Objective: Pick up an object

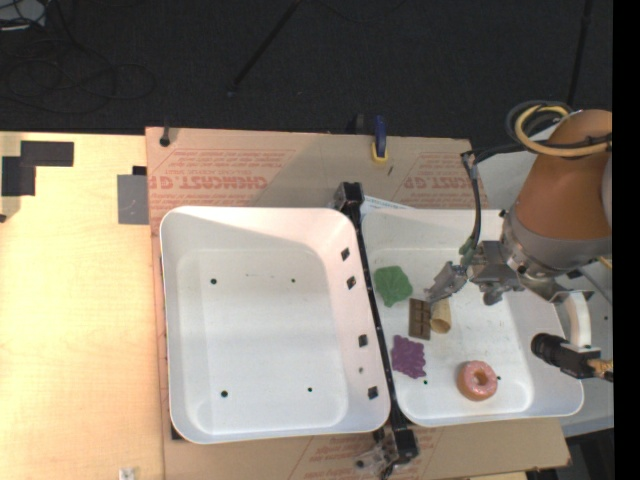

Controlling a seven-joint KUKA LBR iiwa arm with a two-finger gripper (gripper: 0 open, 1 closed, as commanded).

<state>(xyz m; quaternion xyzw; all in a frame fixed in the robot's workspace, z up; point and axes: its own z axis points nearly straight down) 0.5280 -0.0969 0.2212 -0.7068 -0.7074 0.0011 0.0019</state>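
The claw [452, 280] hangs low in the right bin [540, 408], just above a brown block [420, 319] and a tan piece [440, 315] near the bin's middle; nothing looks lifted, so this seems the reach before a grasp. Whether it is spread or closed, I cannot tell. Next it must settle over one piece.

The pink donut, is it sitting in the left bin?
No, the pink donut lies in the right bin, near its front edge, below the purple piece.
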